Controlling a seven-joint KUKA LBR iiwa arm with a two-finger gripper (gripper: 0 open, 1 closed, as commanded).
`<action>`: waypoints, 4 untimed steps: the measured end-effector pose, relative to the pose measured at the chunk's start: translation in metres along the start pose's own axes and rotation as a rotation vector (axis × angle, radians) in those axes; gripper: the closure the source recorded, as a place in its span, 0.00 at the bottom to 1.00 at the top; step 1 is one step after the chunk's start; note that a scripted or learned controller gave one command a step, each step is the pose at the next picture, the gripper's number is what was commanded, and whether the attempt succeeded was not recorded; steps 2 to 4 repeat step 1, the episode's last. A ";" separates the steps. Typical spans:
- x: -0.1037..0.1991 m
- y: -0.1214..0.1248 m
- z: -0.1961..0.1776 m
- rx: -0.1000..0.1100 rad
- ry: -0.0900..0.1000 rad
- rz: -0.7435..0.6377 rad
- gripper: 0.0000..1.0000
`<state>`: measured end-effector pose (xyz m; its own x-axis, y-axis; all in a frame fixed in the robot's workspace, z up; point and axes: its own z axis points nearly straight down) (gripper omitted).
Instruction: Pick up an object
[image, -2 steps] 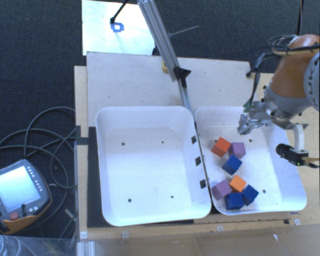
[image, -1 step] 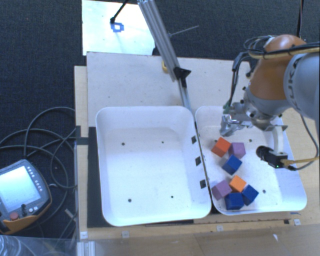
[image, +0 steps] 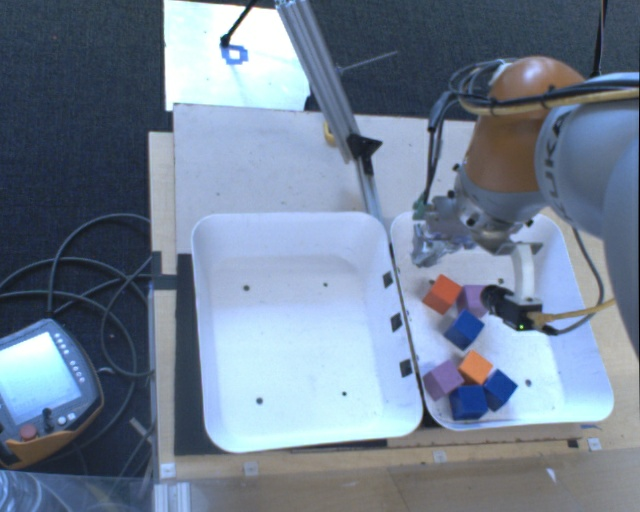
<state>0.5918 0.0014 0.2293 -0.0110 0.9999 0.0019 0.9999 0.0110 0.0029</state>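
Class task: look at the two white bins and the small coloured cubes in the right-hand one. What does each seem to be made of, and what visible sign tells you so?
White bins: probably moulded plastic, smooth with a slight sheen; rounded corners, thin raised rims. Coloured cubes, for example the orange cube and blue cube: matte, evenly coloured, crisp-edged; painted wood, plastic or foam, the look leaves it open.

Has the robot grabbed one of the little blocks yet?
Not yet, it looks like. Done: the arm has reached over the right bin. In hand: the gripper hovers above the orange block, with nothing seen between its fingers. Left: closing on a block and lifting it. The blue block and the rest lie on the bin floor.
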 end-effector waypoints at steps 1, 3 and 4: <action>0.051 0.010 -0.010 0.000 0.000 0.000 1.00; 0.051 0.010 -0.010 0.000 0.000 0.000 1.00; 0.051 0.010 -0.010 0.000 0.000 0.000 1.00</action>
